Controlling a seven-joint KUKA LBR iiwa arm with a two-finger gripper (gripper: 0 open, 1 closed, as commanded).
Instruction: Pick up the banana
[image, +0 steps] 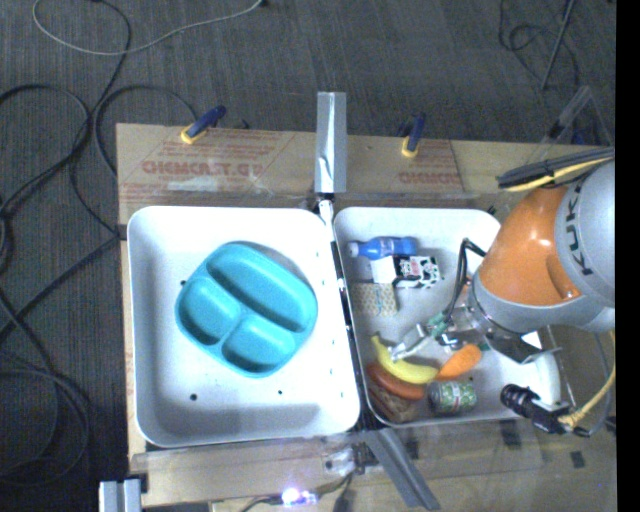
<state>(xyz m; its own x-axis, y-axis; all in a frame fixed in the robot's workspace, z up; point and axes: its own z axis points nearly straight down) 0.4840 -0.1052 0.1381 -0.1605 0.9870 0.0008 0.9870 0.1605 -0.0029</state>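
The banana (402, 366) lay low in the right-hand bin (350, 300), toward the lower middle of the frame, resting against a brown item (392, 393) with a carrot (459, 362) and a small green can (453, 397) just beside it. It had not been lifted, so by my judgement the pick was at the reaching stage, with grasp and lift left to do. The gripper (412, 346) hung right over the banana's upper end, its tip touching or nearly touching the fruit. How far it was spread could not be told, and nothing was visibly held.
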